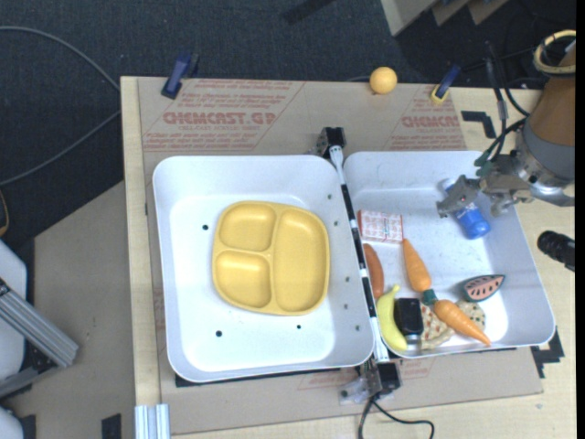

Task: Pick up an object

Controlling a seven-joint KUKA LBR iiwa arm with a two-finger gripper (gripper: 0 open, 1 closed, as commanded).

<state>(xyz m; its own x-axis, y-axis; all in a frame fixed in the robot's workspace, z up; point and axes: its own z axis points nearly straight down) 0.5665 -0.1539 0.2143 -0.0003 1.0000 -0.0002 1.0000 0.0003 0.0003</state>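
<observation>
My gripper [465,199] hangs over the back part of the right bin [539,273], reaching in from the right. A small blue object [474,222] sits right under its tip, touching or nearly touching it; whether it is gripped is hidden. Further forward in the same bin lie a red-and-white packet [381,227], an orange carrot [416,265], a second carrot [462,322], a watermelon slice [483,287], a yellow banana [389,323], a small black object [408,315] and a reddish sausage-like piece [373,271].
The left bin [183,208] holds a yellow three-compartment plate [271,256]. An orange ball [383,80] rests on the board behind the bins. Blue clamps [178,76] [445,85] grip the board's back edge. A black divider clip [332,139] sits between the bins.
</observation>
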